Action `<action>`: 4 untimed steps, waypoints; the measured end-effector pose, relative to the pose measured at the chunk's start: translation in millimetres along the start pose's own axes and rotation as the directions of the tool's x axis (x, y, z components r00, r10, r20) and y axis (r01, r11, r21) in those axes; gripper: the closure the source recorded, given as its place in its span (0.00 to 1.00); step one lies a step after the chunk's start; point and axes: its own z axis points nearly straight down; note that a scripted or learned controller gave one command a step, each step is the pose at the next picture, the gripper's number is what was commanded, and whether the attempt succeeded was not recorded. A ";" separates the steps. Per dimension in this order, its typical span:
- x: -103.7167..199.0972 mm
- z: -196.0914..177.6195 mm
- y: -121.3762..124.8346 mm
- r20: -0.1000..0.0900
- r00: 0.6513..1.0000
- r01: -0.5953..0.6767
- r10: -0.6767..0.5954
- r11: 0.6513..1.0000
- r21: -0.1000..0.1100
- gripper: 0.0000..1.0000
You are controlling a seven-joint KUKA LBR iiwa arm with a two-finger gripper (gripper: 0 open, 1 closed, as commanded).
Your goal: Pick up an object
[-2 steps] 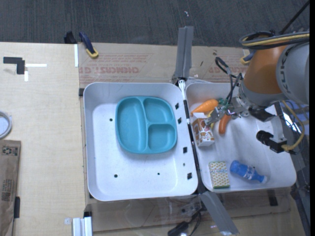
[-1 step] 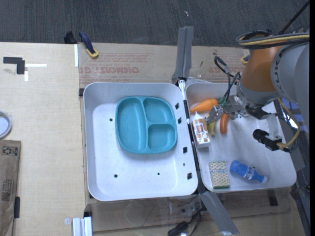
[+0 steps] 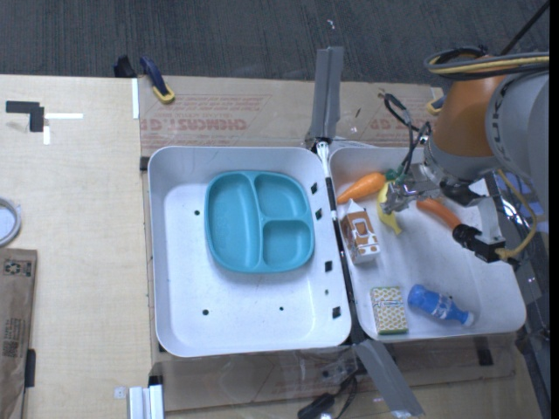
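My gripper [image 3: 397,197] hangs low in the right bin [image 3: 489,304], at its back left part. It sits right over a small yellow item [image 3: 388,222], beside an orange carrot [image 3: 362,187] on its left and another orange carrot [image 3: 437,210] on its right. A small printed carton [image 3: 360,236] lies in front of the gripper. Nearer the front edge lie a green-patterned box [image 3: 389,309] and a blue bottle [image 3: 439,305]. The arm's orange band [image 3: 463,116] rises above the wrist.
The left bin [image 3: 175,312] holds a teal divided plate [image 3: 259,221]. A grey divider post [image 3: 327,94] stands behind the seam between the bins. A tape roll [image 3: 7,223] and a brown packet [image 3: 16,321] lie on the bench at the far left.
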 end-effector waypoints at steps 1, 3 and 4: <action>-0.4 4.9 -16.3 0.011 0.996 0.084 -0.083 0.996 -0.022 1.00; 4.5 18.3 -43.9 -0.002 1.000 0.029 -0.029 1.000 0.007 0.00; -23.7 21.7 31.6 -0.008 0.979 0.203 -0.203 0.979 0.019 0.00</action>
